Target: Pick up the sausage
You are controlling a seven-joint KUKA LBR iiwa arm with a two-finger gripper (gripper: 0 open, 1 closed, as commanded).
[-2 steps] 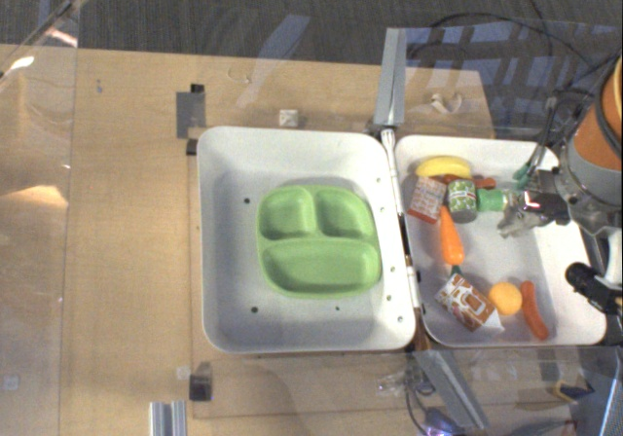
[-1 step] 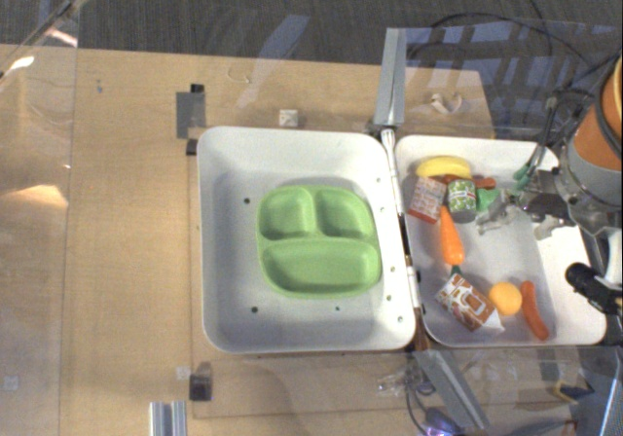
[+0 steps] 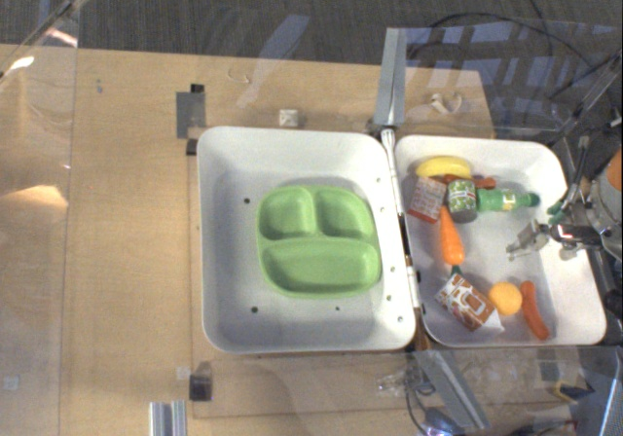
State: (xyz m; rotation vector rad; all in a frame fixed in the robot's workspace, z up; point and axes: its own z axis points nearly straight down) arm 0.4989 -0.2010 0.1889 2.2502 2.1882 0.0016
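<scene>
Wooden bench, two white bins | sausage in right bin, beside orange ball | gripper above bin floor, we see fingers spread, nothing between.

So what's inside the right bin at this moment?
The right bin holds a banana, a green bottle, a dark jar, a carrot, two snack packets, an orange and the sausage. Anything beneath them is covered.
</scene>
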